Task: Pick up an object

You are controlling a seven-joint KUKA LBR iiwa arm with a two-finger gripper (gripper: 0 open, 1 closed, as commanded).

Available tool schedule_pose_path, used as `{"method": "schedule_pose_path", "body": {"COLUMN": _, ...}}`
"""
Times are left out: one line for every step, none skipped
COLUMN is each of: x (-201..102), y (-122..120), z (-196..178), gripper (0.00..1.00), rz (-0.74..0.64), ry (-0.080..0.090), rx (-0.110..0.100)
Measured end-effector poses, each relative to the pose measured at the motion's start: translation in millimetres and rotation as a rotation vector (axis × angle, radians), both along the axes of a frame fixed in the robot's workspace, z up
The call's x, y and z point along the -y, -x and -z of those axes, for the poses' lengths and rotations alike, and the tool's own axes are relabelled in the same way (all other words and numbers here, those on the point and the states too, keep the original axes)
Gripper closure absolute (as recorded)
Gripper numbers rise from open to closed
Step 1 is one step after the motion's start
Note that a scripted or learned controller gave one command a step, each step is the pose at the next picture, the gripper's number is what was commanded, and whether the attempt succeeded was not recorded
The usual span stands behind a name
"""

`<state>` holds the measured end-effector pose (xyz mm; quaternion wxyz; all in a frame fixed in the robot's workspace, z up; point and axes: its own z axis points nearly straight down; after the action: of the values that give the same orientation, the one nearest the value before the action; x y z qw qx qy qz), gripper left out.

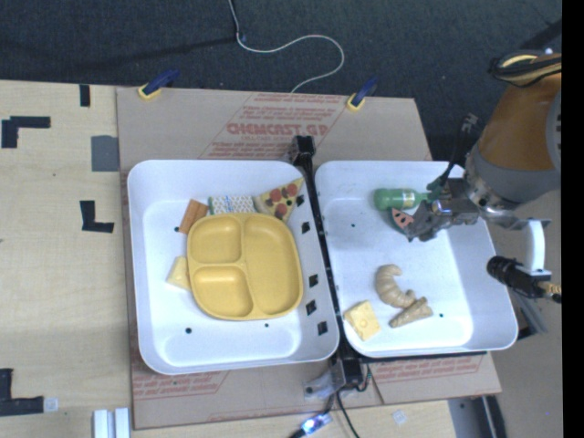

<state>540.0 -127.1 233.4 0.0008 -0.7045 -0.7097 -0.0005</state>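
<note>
My gripper (422, 224) hangs low over the back of the right bin (484, 331), reaching in from the right. A green bottle (393, 197) lies on its side just left of and behind it. A small red-orange piece (401, 217) shows right at the gripper's tip, and I cannot tell whether it is held. Further forward in the same bin lie a pale croissant (392, 284), a tan piece (411, 312) and a yellow cheese block (362, 320).
The left bin (146, 245) holds a yellow divided plate (245, 265) lying over several flat toy foods, with a pizza slice (282, 197) at its back. A black divider (315, 245) runs between the bins. A cable (274, 44) lies behind the bench.
</note>
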Motion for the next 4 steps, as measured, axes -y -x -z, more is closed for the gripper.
{"method": "schedule_pose_path", "body": {"x": -62, "y": -10, "z": 6, "gripper": 1.00, "rz": 0.000, "ry": 0.000, "rx": -0.002}}
{"method": "schedule_pose_path", "body": {"x": -56, "y": -11, "z": 18, "gripper": 1.00, "rz": 0.007, "ry": 0.003, "rx": -0.003}}
{"method": "schedule_pose_path", "body": {"x": -55, "y": 3, "z": 16, "gripper": 1.00, "rz": 0.007, "ry": 0.003, "rx": -0.003}}
{"method": "schedule_pose_path", "body": {"x": -61, "y": -6, "z": 1, "gripper": 1.00, "rz": 0.005, "ry": 0.001, "rx": 0.000}}
